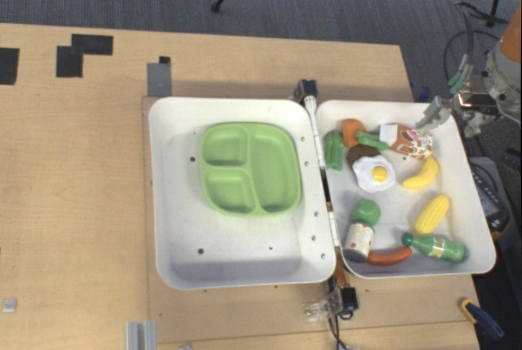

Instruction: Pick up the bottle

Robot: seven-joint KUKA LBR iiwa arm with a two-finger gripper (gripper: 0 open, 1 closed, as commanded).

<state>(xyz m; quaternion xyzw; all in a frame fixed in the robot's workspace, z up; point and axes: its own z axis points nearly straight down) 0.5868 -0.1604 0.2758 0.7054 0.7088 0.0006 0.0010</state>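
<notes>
The bottle (435, 247) is green with a yellow label and lies on its side in the front right corner of the right bin (479, 210). Beside it are a red sausage (390, 256) and a corn cob (432, 214). My gripper (431, 115) hangs over the far right corner of that bin, near a small printed carton (412, 143) and well behind the bottle. Nothing is visible in it.
The right bin also holds a banana (422, 175), fried egg (374, 173), carrot (352, 130), green pepper (334, 150), broccoli (366, 212) and a can (358, 239). A green divided plate (249, 168) lies in the left bin (175, 201). Cables hang at the right.
</notes>
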